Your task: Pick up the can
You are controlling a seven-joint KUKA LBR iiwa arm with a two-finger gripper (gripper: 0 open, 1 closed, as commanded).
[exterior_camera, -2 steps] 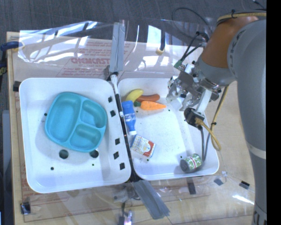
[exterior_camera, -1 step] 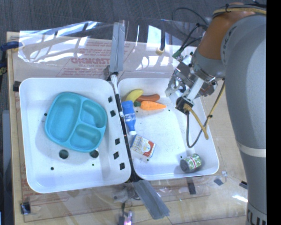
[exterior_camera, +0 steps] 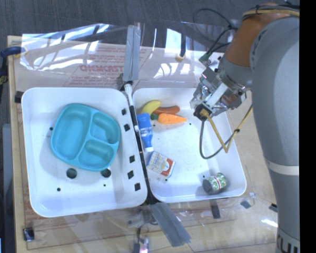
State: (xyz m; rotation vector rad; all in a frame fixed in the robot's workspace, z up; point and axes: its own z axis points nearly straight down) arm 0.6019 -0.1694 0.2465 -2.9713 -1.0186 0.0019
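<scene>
The can [exterior_camera: 215, 183] lies on its side in the right bin's [exterior_camera: 192, 152] near right corner. A packet [exterior_camera: 160, 165], blue bottle [exterior_camera: 144, 130], carrot [exterior_camera: 171, 119] and banana [exterior_camera: 150, 107] share that bin. The gripper [exterior_camera: 206, 100] hangs over its far right edge; whether it is apart or together, I cannot tell. The left bin [exterior_camera: 37, 167] holds a blue sectioned plate [exterior_camera: 86, 136].

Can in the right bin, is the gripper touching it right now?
Apart. The camera view shows the can lying near the front corner of the right bin, the gripper hanging farther back, bare white floor between them.
</scene>
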